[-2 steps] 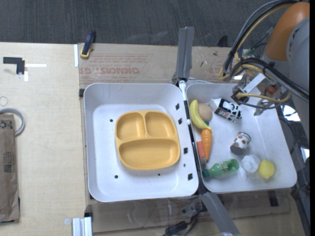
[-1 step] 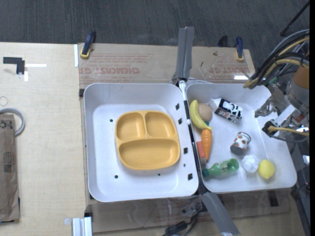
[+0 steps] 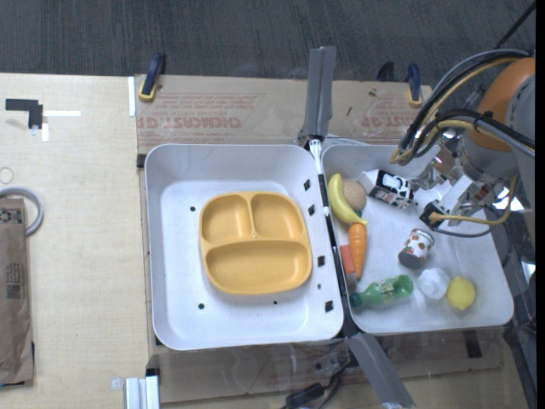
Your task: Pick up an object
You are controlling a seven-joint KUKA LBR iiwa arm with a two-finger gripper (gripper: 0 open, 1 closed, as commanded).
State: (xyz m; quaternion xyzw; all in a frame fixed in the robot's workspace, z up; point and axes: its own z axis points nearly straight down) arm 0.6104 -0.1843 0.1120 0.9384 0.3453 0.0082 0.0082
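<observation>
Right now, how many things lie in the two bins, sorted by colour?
Yellow: 3 (divided plate, banana, lemon)
Orange: 1 (carrot)
Green: 1 (bottle)
White: 2 (spotted cup, pale lump)
Black-and-white: 1 (small box)
Tan: 1 (round thing beside the banana)
Total: 9
A reddish sliver beside the carrot is too hidden to count.

The grey arm (image 3: pixel 504 141) reaches in from the right, over the far right corner of the right bin (image 3: pixel 490 324). Its orange band (image 3: pixel 521 88) sits beyond the bin's far rim, and dark and yellow cables (image 3: pixel 443 92) loop from there toward the bin's far wall. The wrist (image 3: pixel 473 170) slants down and to the left, with the pincer (image 3: pixel 443 184) over the far right part of the bin
</observation>
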